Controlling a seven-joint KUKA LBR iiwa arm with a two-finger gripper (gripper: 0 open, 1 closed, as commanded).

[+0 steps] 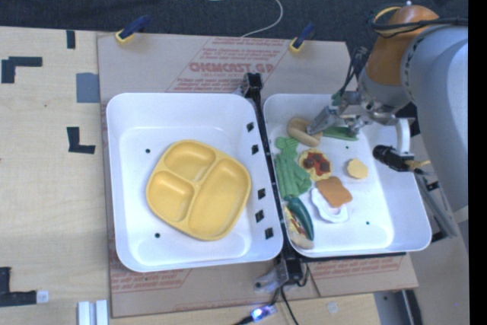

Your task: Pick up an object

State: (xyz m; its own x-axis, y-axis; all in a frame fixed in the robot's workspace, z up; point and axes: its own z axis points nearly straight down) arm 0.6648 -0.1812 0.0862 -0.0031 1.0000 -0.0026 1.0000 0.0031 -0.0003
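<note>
From the camera above the tabletop, you have your claw point(329, 116) low over the far part of the right bin point(396, 236), with the grey arm point(426, 72) coming in from the right. You cannot tell from this slant whether it is spread or pressed together, and nothing can be seen pinched in it.

The relation that matters: the nearest toy is the tan, sausage-like piece point(303, 135), which lies just beside the claw, down and to the left of it in this view. Its long axis runs slantwise, from upper left to lower right, so you would want the claw set across that line rather than along it. A flat green piece point(340, 134) lies just right of the tip, partly under the wrist.

Further toward the near edge sit the pizza slice point(314, 162), the small yellow round point(357, 169), the orange slab point(334, 192) on a white piece, and the green leafy toy point(291, 173) along the left wall. These are well apart from the claw.

The left bin point(129, 125) carries the yellow divided plate point(199, 188), farthest of all.
</note>
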